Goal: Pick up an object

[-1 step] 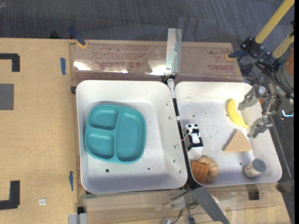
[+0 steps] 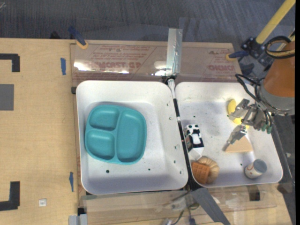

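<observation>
Grey metal and an orange band mark the arm (image 2: 281, 78), which is seen entering from the right edge and bending down over the right bin (image 2: 211, 97). Cables are looped around its wrist, and a yellow rod (image 2: 280, 14) is seen slanting above it at the top right corner. The gripper (image 2: 239, 125) is hung low over the right half of that bin, pointed down and to the left. Its fingers (image 2: 236, 135) are seen spread apart, with nothing between them; one tip is placed just at the upper left edge of a tan wedge (image 2: 240, 146), though contact cannot be judged.

A yellow object (image 2: 232, 108) is partly hidden behind the gripper's upper part. Near the bin's left wall a small black and white toy (image 2: 193, 135) is laid, and just below it a round brown waffle-patterned ball (image 2: 205, 168) is rested against the front rim. A small grey cup (image 2: 255, 168) is stood in the front right corner, near the wedge.

In the left bin (image 2: 93, 172) a teal divided plate (image 2: 115, 133) is laid flat, left of centre. Both bins are set on a wooden bench (image 2: 33, 125).
</observation>
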`<state>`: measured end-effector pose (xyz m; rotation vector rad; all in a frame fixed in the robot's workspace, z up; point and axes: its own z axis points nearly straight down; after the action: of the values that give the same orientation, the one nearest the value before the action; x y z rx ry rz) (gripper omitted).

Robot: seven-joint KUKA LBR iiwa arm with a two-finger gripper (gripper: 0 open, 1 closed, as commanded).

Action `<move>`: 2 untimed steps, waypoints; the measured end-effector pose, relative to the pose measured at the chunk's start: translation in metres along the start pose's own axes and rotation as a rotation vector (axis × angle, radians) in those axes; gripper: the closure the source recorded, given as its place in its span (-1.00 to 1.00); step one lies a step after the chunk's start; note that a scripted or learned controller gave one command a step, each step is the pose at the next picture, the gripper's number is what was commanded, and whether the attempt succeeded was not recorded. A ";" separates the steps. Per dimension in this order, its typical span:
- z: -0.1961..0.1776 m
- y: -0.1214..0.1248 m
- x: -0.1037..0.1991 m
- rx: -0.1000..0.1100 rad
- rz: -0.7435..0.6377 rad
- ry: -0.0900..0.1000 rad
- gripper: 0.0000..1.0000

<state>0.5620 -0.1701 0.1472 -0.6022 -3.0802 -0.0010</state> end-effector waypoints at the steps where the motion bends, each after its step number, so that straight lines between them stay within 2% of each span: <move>1: 0.058 0.021 -0.002 -0.003 0.258 -0.011 -1.00; 2: 0.044 0.022 -0.005 -0.006 0.256 -0.025 1.00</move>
<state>0.5752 -0.1511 0.1028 -0.9988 -3.0023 -0.0023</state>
